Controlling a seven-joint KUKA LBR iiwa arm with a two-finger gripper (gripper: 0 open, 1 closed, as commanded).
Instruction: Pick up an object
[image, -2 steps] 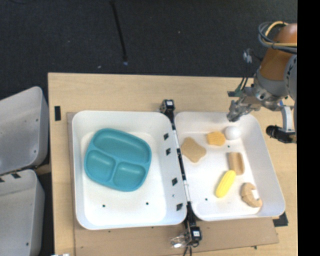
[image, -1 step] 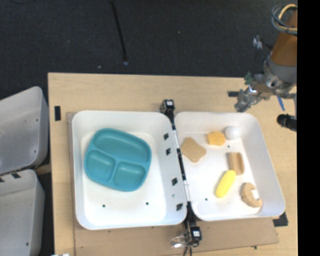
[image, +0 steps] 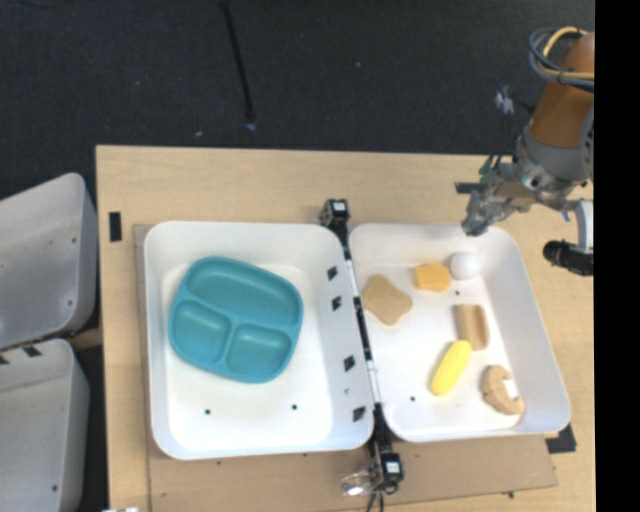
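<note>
Gripper (image: 481, 222): above right bin's (image: 535, 330) far rim, finger state cannot be told | white ball (image: 464, 265): just below it, unlifted | stage: approach; grasp and lift remain

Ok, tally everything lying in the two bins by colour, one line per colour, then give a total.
Teal: 1, the divided plate in the left bin.
Tan or brown: 3, a flat piece, a short log, a curved piece.
Yellow: 1, the corn cob.
Orange: 1, a block.
White: 1, a ball.
Total: 7.
</note>
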